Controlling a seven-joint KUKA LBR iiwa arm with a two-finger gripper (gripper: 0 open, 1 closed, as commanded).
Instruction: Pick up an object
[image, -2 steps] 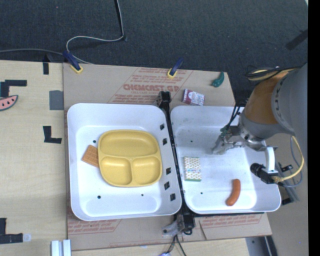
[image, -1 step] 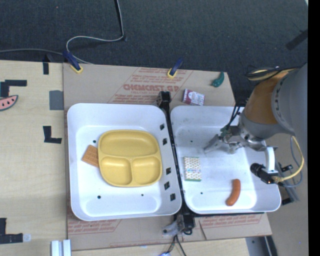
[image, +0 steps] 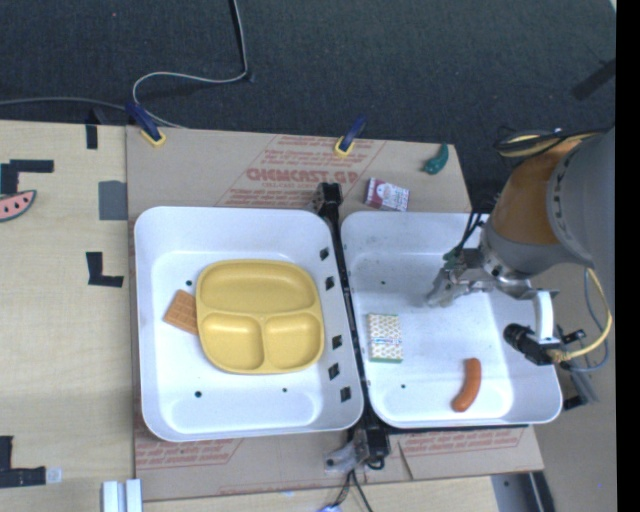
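Observation:
In the right bin (image: 420, 400) lie an orange sausage-shaped toy (image: 466, 385) near the front right and a small pale patterned packet (image: 385, 336) near the left wall. My gripper (image: 441, 292) reaches in from the right and hangs low over the bin's middle, behind both objects and apart from them. Nothing shows between its tips. The left bin (image: 165, 300) holds a yellow divided plate (image: 262, 314) with a brown cracker-like piece (image: 181, 312) tucked at its left side.
The bins stand on a cardboard sheet (image: 290, 170) held by yellow clips. A small red-and-white packet (image: 386, 194) and a teal piece (image: 436, 159) lie on the cardboard behind the right bin. A black cable runs across the dark floor at the back.

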